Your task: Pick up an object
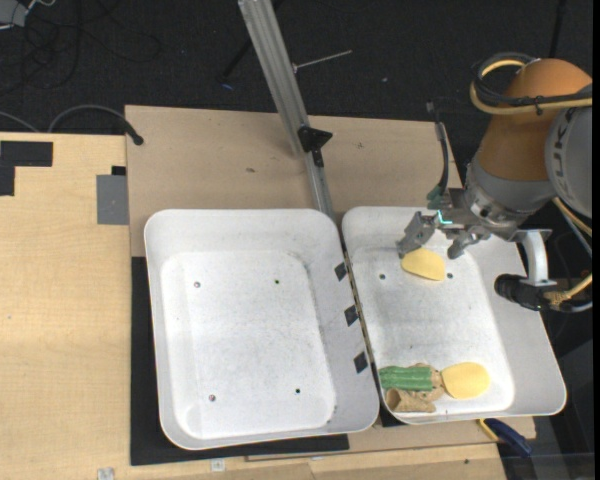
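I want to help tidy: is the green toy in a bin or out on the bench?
In. The green toy lies inside the right bin, near its front rim.

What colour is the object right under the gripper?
Pale yellow: the object lies below the gripper in the right bin, camera view.

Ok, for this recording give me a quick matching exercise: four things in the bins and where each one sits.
Things:
1. end effector
2. green object
3. yellow piece under the end effector
4. yellow piece by the green object

Places:
A. near edge of the right bin, rightmost of the cluster there
B. far part of the right bin, on the floor
C. just above the far yellow piece
D. near edge of the right bin, close to the divider

Pairs: 1-C, 2-D, 3-B, 4-A
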You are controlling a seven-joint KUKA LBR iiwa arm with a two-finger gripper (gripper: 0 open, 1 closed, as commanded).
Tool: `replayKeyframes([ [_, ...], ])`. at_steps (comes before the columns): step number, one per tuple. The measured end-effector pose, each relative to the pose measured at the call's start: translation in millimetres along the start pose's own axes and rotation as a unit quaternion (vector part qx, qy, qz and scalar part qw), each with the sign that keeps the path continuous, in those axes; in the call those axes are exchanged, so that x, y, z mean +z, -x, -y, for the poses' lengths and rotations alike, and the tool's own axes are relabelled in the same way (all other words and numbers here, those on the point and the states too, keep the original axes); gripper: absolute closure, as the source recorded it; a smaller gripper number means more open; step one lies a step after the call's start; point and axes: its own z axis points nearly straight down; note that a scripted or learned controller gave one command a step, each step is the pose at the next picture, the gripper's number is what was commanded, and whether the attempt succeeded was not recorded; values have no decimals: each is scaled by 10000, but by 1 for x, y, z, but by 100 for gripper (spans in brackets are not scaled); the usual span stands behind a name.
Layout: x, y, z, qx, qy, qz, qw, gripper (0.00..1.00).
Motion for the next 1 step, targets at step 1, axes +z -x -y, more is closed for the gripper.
replayKeyframes([
  [1, -3, 1, -1, 3, 24, 5, 10000, 0],
])
